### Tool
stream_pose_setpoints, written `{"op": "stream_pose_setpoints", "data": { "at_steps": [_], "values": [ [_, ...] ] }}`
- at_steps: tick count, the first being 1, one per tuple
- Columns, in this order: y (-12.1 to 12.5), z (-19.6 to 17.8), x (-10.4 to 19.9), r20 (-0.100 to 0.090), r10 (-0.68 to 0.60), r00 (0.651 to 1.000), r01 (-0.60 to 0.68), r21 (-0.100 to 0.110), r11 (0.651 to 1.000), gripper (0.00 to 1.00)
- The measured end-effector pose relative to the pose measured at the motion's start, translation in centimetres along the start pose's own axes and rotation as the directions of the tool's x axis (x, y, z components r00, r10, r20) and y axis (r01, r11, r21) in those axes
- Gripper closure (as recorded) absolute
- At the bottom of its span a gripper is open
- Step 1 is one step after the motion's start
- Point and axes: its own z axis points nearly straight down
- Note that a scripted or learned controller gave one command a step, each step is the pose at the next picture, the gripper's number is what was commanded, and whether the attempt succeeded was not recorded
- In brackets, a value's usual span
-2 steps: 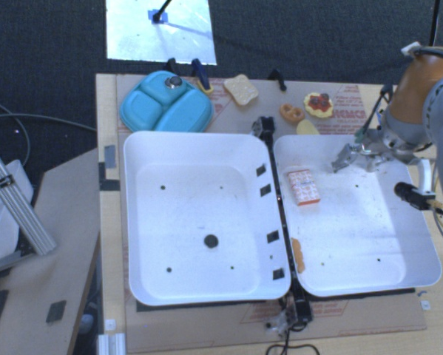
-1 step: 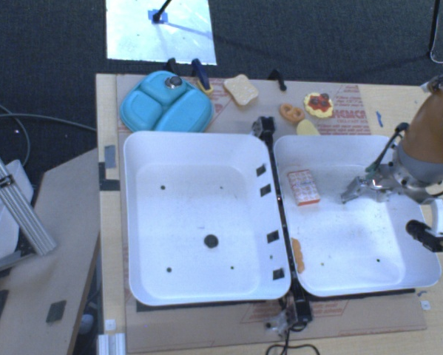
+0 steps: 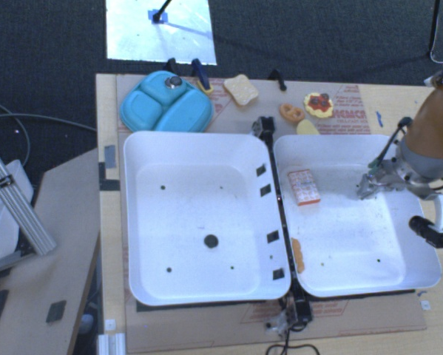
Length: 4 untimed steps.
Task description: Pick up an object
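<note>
In the right bin (image 3: 398, 272), a small pink and white box (image 3: 303, 186) lies flat near the back left. An orange, bread-like piece (image 3: 297, 255) rests against that bin's left wall. A small dark round object (image 3: 211, 240) sits on the floor of the left bin (image 3: 147, 272). My gripper (image 3: 367, 186) is low over the right bin's back right area, about a hand's width to the right of the pink box and apart from it. Nothing shows in the gripper.
Behind the bins lie a blue divided plate (image 3: 166, 103), a toast slice (image 3: 240, 90), a pretzel (image 3: 291, 112), a small red-topped tart (image 3: 319, 104) and a yellow piece (image 3: 307, 128). Black clips (image 3: 269, 191) line the wall between the bins.
</note>
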Motion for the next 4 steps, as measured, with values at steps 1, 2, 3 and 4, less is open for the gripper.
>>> {"op": "stream_pose_setpoints", "data": {
  "at_steps": [1,2,3,4],
  "values": [
    [-7.6,0.9,0.1,-0.002,0.003,1.000,-0.003,-0.002,1.000,1.00],
    [2.7,1.3,2.5,-0.004,-0.008,1.000,0.008,0.002,1.000,1.00],
    [-2.9,1.0,0.1,-0.005,0.002,1.000,-0.002,0.001,1.000,1.00],
    [-10.3,0.8,0.1,-0.001,0.003,1.000,-0.003,-0.004,1.000,1.00]
  ]
}}
